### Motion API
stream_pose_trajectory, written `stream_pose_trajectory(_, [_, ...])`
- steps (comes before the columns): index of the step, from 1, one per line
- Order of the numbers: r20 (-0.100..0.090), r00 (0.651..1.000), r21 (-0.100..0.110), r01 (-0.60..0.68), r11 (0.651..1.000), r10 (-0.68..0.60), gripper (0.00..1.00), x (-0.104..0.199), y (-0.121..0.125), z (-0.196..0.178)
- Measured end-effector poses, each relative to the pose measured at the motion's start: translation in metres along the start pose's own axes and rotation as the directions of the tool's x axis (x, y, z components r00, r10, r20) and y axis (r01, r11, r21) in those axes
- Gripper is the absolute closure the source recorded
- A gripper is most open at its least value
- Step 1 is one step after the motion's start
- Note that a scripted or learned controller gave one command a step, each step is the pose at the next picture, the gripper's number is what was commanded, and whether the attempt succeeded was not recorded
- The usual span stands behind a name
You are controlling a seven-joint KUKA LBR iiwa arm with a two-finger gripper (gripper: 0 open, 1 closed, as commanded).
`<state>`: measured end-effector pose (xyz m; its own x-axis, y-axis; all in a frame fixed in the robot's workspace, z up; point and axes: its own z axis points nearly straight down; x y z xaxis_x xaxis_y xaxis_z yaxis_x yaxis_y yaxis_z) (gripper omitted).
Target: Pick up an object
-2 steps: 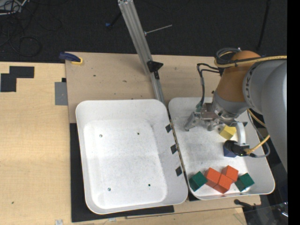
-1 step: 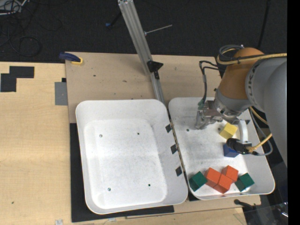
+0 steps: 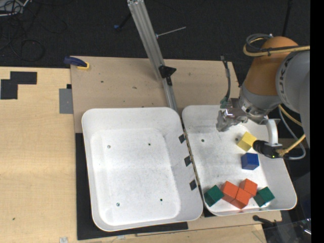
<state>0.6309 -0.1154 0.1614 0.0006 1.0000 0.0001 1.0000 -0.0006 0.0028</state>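
Lower right of the frame, in the right bin (image 3: 283,173): a cluster along its near rim. Left to right it runs green block (image 3: 213,194), two orange blocks (image 3: 238,193) pressed together, second green block (image 3: 264,196). The left green block touches the orange pair; the right one sits just beside it.

Farther up the same bin: blue cube (image 3: 250,161), standing alone, and just beyond it a yellow cube (image 3: 246,141), tilted, near the bin's right side.

Gripper (image 3: 226,120) hangs over the upper part of the right bin, left of the yellow cube and apart from it. Nothing seen between the fingers; whether they are spread or closed I cannot tell from this angle.

Left bin (image 3: 101,135): bare white floor with a few dark specks.

Beyond the bins, a slanted aluminium rail (image 3: 149,39) rises toward the upper centre.
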Motion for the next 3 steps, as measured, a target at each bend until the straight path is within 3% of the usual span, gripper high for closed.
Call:
stream_pose_trajectory(1, [0.001, 1.000, -0.001, 0.001, 1.000, -0.001, 1.00, -0.009, 0.005, -0.060])
stream_pose_trajectory(2, [0.001, 1.000, 0.004, 0.002, 1.000, -0.002, 1.00, -0.009, 0.005, -0.063])
stream_pose_trajectory(3, [-0.002, 1.000, 0.006, 0.005, 1.000, -0.005, 1.00, 0.047, -0.013, -0.071])
